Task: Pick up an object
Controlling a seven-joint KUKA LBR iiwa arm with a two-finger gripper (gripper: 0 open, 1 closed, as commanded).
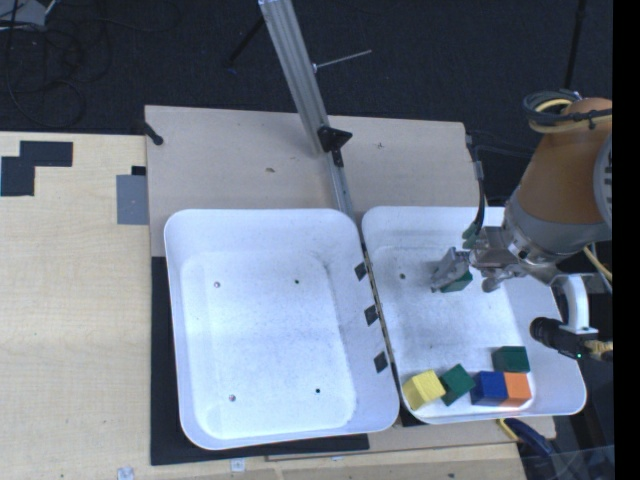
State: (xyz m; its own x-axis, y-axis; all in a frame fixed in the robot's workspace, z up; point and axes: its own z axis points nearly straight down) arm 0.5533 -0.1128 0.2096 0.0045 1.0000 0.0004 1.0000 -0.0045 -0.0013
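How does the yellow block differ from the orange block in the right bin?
The yellow block lies at the left end of the row of blocks; the orange block lies at the right end. The yellow block touches a green block; the orange block sits against a blue block. Both lie near the front wall of the right bin.

Hidden and cut-off parts around the right-hand bin

You cannot make out the gripper (450, 272) clearly: a small dark green thing (458, 282) sits at its tip, too small and blurred for you to tell its shape or whether it lies between the fingers. The arm (560, 193) is cut off toward the picture's right side and hides the right bin's (420, 230) far right rim. In the near corner, the blue block (489, 386) partly covers the orange block (517, 386), and the dark green block (511, 358) behind them is partly hidden.
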